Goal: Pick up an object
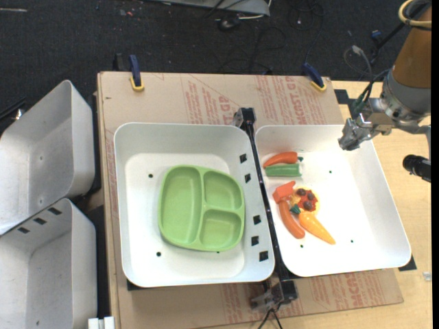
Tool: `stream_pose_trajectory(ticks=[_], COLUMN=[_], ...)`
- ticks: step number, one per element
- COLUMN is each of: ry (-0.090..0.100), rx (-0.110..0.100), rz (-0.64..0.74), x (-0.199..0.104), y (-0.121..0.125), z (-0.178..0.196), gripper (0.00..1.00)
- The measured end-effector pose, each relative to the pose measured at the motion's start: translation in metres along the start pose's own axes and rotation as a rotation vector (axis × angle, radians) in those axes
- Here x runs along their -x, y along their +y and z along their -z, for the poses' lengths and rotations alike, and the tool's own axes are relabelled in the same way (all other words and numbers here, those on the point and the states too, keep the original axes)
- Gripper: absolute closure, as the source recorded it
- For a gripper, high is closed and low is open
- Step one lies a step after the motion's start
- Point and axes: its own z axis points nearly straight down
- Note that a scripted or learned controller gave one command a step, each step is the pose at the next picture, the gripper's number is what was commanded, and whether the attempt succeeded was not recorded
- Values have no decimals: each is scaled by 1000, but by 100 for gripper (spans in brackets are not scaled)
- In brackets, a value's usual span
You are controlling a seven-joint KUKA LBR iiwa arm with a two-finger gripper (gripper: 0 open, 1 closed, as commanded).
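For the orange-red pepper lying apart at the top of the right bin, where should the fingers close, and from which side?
Probably across the middle of the orange-red pepper, from straight above. It lies flat and long, left to right, just above a green piece, so the fingers need care on that side.

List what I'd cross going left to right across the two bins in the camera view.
Left bin → green divided plate → divider between the bins → pile of toy vegetables → right bin → gripper over its far right corner.

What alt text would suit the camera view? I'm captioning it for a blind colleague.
Two white bins sit side by side on a bench: the left bin holds a green divided plate, the right bin a cluster of orange, red and green toy vegetables. The gripper hovers over the right bin's far right corner.
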Motion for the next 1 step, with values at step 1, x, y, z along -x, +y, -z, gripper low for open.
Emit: stream_pose_trajectory(ticks=[1], ry=[0], rx=[1], rz=[1], x=[-55], y=[-13], z=[4], gripper=[100])
